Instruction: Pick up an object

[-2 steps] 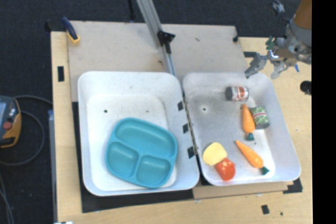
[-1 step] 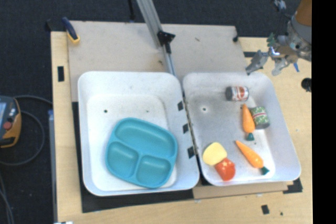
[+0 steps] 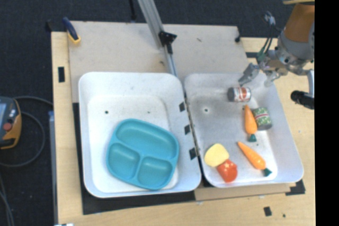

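1. Landmark: small can point(image 3: 239, 94), lying on its side near the far edge of the right bin point(image 3: 288, 166). It's the likeliest target, judging by where the arm is.
2. Hand point(image 3: 258, 74) sits just up-right of the can, apart from it, nothing between its fingers. Open or closed: can't tell, too small and blurry.
3. Other things in the bin: green block point(image 3: 261, 118) and upper carrot point(image 3: 249, 121) just below-right of the can, touching each other; lower carrot point(image 3: 252, 156) further below; yellow piece point(image 3: 216, 154) and red piece point(image 3: 227, 171) well below-left.
4. Blue divided plate point(image 3: 143, 152) in the left bin point(image 3: 90, 92), far left of the can. Ignore.
5. To do it well: center over the can, fingers across its short width, not along the roll axis.
6. Come straight down; a can on its side will likely roll if nudged.
7. Stay clear of the bin wall just behind the can.
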